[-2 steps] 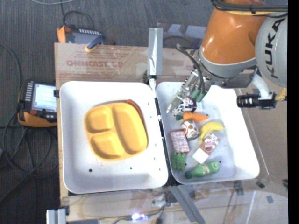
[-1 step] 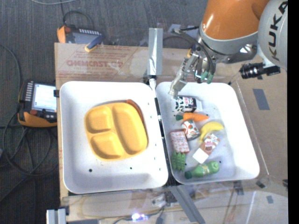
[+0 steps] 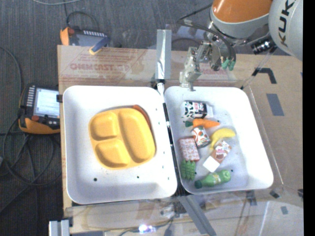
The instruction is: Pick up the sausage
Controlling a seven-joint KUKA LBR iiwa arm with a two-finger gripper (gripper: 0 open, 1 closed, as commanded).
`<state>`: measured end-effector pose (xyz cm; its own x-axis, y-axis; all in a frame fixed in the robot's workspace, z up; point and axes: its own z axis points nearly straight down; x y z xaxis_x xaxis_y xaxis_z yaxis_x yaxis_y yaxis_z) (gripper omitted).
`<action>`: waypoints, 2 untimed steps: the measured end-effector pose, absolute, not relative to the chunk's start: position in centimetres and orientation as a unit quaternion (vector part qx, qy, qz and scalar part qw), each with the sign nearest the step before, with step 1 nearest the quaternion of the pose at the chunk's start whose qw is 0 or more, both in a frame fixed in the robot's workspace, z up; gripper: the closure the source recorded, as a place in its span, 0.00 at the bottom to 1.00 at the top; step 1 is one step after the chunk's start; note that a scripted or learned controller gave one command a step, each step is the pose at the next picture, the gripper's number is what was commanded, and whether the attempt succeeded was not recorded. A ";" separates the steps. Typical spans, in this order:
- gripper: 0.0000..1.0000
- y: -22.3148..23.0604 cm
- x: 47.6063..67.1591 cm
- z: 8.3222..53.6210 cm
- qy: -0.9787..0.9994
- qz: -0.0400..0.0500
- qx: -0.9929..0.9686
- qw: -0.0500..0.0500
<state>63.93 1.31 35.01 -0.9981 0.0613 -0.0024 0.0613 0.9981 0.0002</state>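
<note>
Sausage (image 3: 141,110) sighted: one brown sliver in the left bin (image 3: 74,146), peeking from under the far right corner of the single yellow divided plate (image 3: 122,136). The visible strip slants along that corner, and the rest is hidden. The gripper (image 3: 190,75) hovers over the right bin's (image 3: 256,146) far edge, well apart from it; spread or pressed together, I cannot tell.

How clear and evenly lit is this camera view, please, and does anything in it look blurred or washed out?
Camera view: lighting even, shadows soft; the white bins look bright but keep their edges; the yellow tray is sharp; the gripper is somewhat soft; small items such as the banana show little detail.
</note>
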 end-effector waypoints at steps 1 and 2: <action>1.00 3.4 65.6 35.4 0.999 0.000 -0.046 0.001; 1.00 2.5 67.0 33.7 0.985 0.000 -0.175 0.001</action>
